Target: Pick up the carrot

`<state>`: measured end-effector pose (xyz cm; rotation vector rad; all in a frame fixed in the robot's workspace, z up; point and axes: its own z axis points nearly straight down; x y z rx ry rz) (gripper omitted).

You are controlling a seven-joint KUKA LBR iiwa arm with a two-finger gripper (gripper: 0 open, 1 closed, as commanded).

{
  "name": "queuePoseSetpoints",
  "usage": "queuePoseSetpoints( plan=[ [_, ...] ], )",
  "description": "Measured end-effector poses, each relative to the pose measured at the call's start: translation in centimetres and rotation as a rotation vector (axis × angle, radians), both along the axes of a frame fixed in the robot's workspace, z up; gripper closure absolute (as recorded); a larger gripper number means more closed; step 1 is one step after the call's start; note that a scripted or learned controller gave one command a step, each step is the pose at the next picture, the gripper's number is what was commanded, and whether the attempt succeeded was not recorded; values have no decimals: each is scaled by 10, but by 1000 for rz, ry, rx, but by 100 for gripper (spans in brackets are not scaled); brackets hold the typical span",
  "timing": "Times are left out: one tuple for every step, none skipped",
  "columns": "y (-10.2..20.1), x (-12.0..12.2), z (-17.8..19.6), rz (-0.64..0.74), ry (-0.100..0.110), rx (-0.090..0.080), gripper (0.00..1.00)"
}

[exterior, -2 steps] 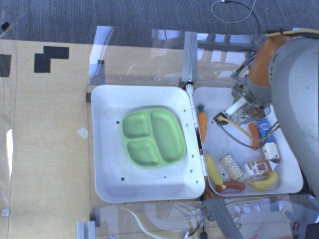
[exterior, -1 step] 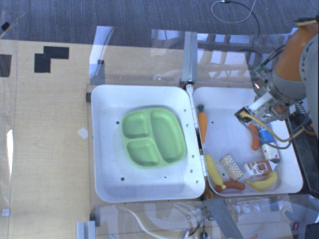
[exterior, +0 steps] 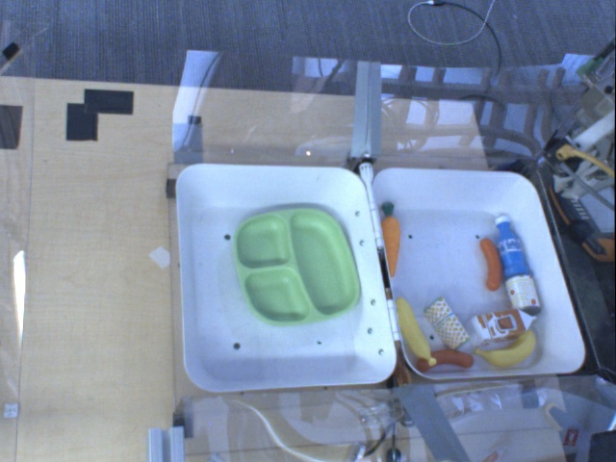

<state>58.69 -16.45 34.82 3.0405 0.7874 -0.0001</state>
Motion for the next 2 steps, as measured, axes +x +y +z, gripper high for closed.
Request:
queuePoseSetpoints(
  plan=[
    [72, -13, -41, -90, 5, 1, 100],
    [136, -16, -49, -300, 1, 1, 100]
  ],
)
